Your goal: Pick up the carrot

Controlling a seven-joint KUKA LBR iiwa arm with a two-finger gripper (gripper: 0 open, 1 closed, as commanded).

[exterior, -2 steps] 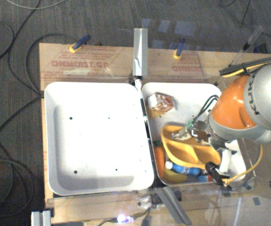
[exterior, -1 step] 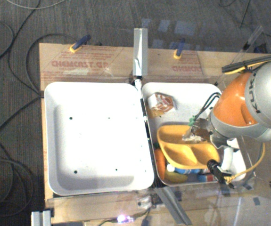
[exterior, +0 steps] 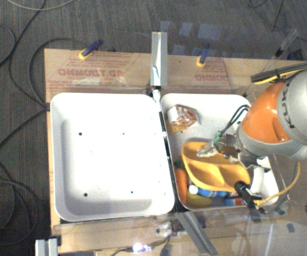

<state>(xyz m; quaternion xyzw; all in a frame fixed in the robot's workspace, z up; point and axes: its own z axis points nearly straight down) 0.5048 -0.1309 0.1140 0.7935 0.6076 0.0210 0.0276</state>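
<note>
Dark grey carpet (exterior: 89, 20) covered the floor around the bench; black cables (exterior: 4, 159) trailed over it at the left, and a pale cord (exterior: 52, 4) looped near the top; the bench top was a brown board (exterior: 105, 73) printed with faded red lettering; two yellow clamps (exterior: 89, 49) gripped its far edge.
</note>
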